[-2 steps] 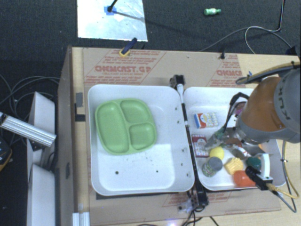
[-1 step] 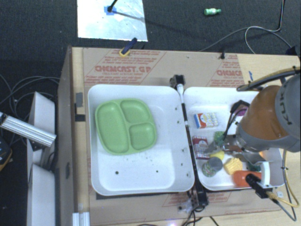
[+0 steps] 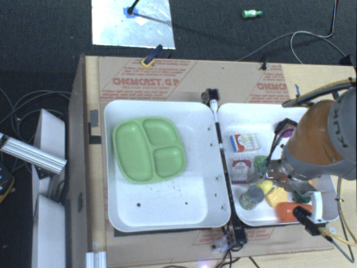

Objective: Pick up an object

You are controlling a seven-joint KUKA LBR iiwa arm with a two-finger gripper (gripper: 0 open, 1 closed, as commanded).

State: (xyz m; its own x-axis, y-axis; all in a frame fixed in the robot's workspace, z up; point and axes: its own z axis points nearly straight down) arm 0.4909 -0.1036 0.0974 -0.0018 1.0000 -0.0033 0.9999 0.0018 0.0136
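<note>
Reaching in from the right, the grey arm with its orange band point(image 3: 315, 135) hangs over the right-hand shallow white bin point(image 3: 245, 111); the wrist body covers that bin's right half, and the two-finger gripper point(image 3: 277, 177) is hidden beneath it — whether it is wide, narrow or holding anything cannot be told from this view.

Candidate things lie crowded along the bin's near edge and toward its left wall; a small yellow block point(image 3: 275, 195) sits just below the wrist, touching or nearly touching a round grey-lidded can point(image 3: 252, 197) on its left and an orange-red rounded piece point(image 3: 288, 211) on its right; a red-and-white flat packet point(image 3: 244, 143) and a darker red packet point(image 3: 240, 168) lie further toward the bin's far-left part, apart from the wrist.

Judgement: the yellow block is nearest — it lies toward the near edge from the gripper, its long axis running roughly slantwise to that edge; a short descent looks sufficient, though close neighbours risk a fouled grasp.

The left-hand white bin point(image 3: 167, 211) carries a green three-compartment plastic tray point(image 3: 149, 149), well apart.
</note>
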